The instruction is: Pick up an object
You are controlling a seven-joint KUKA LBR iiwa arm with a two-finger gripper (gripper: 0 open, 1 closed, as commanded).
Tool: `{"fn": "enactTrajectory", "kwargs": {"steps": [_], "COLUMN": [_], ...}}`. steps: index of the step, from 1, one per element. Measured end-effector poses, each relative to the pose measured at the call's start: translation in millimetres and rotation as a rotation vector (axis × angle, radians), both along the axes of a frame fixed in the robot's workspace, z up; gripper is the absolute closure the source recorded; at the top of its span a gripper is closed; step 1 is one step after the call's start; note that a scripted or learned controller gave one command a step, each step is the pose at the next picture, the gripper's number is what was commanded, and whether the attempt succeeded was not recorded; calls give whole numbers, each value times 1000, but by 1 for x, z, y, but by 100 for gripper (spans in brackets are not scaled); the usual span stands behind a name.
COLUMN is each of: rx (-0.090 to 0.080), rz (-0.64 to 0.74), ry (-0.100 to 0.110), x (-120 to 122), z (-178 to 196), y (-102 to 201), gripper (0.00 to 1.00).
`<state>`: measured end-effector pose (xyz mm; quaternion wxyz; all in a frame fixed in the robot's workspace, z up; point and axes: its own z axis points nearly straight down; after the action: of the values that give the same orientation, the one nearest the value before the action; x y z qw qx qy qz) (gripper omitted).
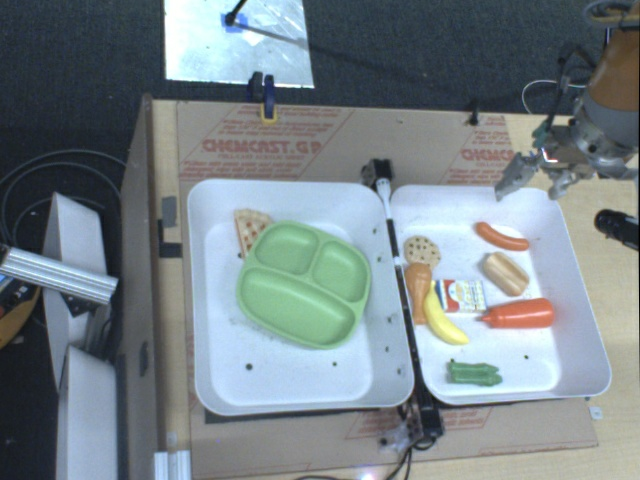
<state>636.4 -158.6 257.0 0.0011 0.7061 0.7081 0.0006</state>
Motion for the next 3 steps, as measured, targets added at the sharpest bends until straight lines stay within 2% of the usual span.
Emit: {"fn": "enactTrajectory", "kwargs": {"steps": [1,2,3], "rx": [0,2,-2], "rz": [-3,2,4], "ry": [4,8,-4], "x": [14,30,34], "z": [-54,-180,-161], "y": [-19,-19,-20], "gripper": [0,0,100]}}
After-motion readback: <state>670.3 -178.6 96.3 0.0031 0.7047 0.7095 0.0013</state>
